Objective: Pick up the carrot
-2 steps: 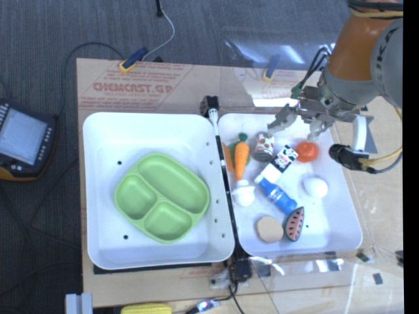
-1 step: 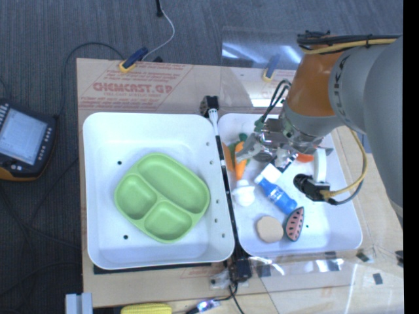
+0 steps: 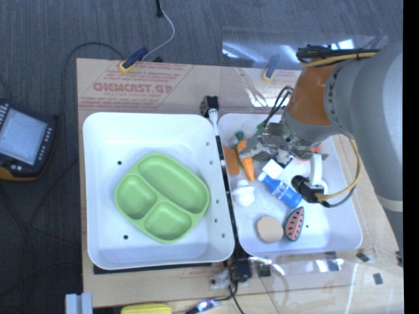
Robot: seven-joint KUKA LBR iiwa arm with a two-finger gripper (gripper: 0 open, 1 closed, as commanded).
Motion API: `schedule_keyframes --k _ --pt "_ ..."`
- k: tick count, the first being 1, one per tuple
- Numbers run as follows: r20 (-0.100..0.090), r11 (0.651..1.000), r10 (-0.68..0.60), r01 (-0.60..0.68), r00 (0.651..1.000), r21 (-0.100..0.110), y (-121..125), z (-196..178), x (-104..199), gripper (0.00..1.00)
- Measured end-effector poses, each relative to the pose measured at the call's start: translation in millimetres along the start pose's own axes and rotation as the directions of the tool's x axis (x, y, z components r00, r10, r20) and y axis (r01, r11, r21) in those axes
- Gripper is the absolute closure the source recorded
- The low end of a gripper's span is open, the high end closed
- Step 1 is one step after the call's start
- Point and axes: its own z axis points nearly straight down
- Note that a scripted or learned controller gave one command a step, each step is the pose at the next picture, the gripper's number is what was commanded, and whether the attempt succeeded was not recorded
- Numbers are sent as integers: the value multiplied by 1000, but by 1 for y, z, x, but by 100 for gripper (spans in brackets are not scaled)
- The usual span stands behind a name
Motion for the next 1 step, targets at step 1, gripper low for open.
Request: schedule_keyframes --k 1 --pt "-11 897 443 -443 897 4 24 10 -11 0"
